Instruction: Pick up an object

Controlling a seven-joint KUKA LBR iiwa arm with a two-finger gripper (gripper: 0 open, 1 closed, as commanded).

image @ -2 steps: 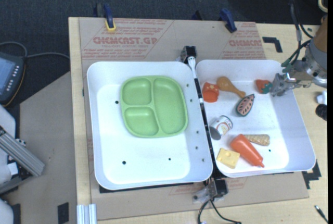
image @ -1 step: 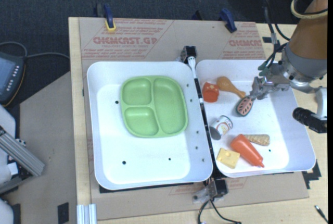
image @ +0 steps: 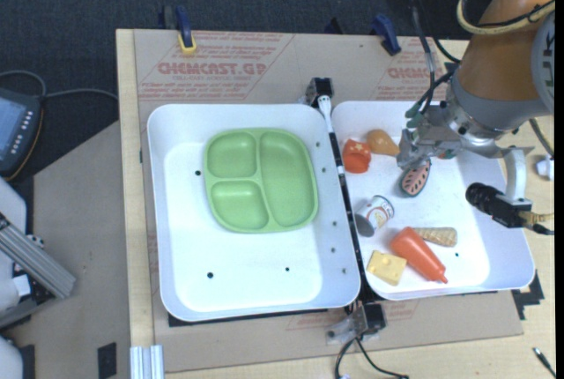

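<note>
The gripper is hanging over the upper middle of the right bin, in the right half of the frame, and a dark oval object with a reddish, speckled face is sitting right at its tip. The gripper seems to be closing narrowly on that object, though whether the object is truly pinched or merely lying beneath is hard to judge at this angle. So the grasping step is looking to be in hand. The next move is calling for a straight lift, slow enough to show whether the grip is real. Nearby, an orange carrot, a yellow cheese wedge and a small can are lying lower in the bin, apart from the gripper. The green divided plate is resting in the left bin.
</note>
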